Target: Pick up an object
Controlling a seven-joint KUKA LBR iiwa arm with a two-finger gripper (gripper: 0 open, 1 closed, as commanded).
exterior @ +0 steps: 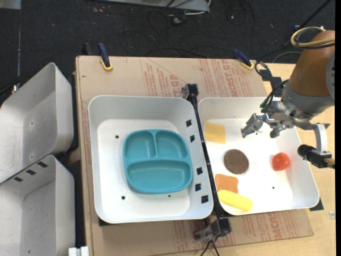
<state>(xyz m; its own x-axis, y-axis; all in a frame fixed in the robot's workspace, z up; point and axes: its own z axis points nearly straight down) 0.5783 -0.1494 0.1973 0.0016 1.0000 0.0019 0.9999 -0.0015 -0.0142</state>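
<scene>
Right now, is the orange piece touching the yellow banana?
Touching. The camera view shows the orange piece overlapping the banana's upper edge with no white bin floor between them.

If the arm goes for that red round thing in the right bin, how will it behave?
The red ball-like piece looks round, so it will probably roll if nudged. It seems smooth and may slip from a pinch. It lies apart from the other items, leaving room.
</scene>
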